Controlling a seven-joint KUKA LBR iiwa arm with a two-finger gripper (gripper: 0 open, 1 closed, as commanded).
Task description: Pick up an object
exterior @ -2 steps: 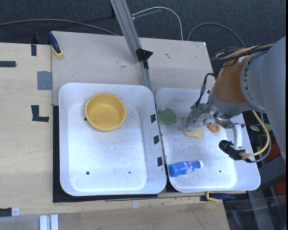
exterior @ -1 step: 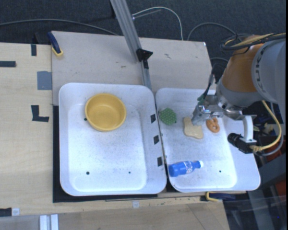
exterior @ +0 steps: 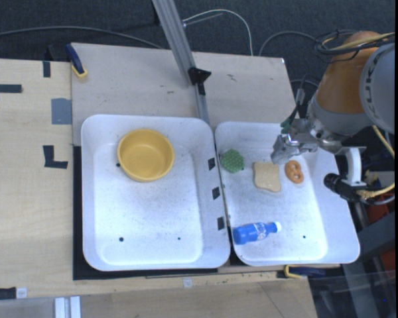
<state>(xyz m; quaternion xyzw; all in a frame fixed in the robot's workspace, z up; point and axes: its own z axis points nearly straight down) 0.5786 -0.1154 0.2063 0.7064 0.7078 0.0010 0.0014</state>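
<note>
The gripper (exterior: 283,152) hangs over the upper part of the right bin (exterior: 331,244), near that bin's far rim; whether it is open or closed, I cannot tell, and nothing shows in its grasp. Just below it lies one tan slice of bread (exterior: 267,177), with one orange pretzel (exterior: 294,171) just to the bread's right. One green ball (exterior: 232,160) sits to the gripper's left, close to the wall shared by the two bins. One blue bottle (exterior: 255,231) lies on its side well below, with bare floor around it. Far left, one yellow bowl (exterior: 145,154) stands in the left bin (exterior: 152,244).
</note>
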